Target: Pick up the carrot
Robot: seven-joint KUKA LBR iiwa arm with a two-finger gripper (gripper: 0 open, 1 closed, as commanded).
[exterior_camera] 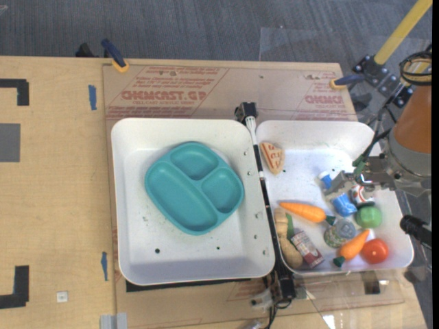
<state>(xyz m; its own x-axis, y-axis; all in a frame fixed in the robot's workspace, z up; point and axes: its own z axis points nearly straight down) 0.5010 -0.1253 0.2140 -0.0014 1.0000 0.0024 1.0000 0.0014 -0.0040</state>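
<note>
Mid right bin: orange carrot [304, 212], green-tipped.

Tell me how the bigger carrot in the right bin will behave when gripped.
The carrot looks like smooth moulded plastic, so probably stiff, light and somewhat slippery. Its tapered, rounded body lies flat on the right bin floor, so a nudge may well roll it or swing it about its thick end.

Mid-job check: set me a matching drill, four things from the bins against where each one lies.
Things:
1. teal divided plate
2. pizza slice
3. tomato
4. carrot

Places:
A. near right corner of the right bin
B. middle of the right bin, lying flat
C. middle of the left bin
D. far left of the right bin, by the divider

Pairs: 1-C, 2-D, 3-A, 4-B
</note>
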